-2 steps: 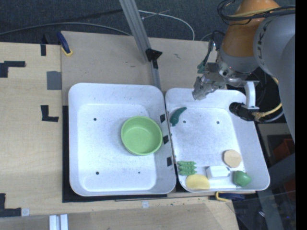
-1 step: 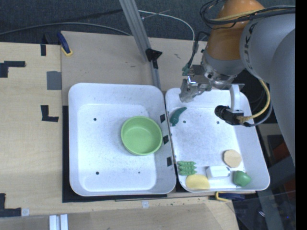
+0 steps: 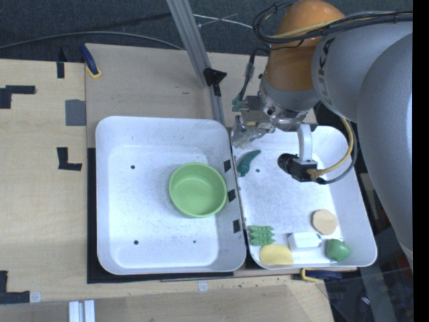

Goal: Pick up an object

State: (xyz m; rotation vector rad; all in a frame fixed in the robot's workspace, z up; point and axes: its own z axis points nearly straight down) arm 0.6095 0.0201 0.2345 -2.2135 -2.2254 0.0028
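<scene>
Nearest, along the front of the right bin (image 3: 348, 200): a green ridged piece (image 3: 261, 233), a yellow lump (image 3: 275, 253), a white block (image 3: 303, 240), a green ball (image 3: 338, 250) and a tan disc (image 3: 324, 221); in the left bin (image 3: 114, 180), a green bowl (image 3: 197, 190). Farther back, by the right bin's left wall, a small teal object (image 3: 247, 160), perhaps a toy, lying loose. Just behind and above it, the gripper (image 3: 249, 131), close but apparently not touching; whether open or closed, cannot tell.

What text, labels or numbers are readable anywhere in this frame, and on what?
None readable.
The white block, yellow piece, green bowl and both bins show no print.
The black tape marks on the bench are plain shapes, not characters.
Arm: no legible label.
</scene>
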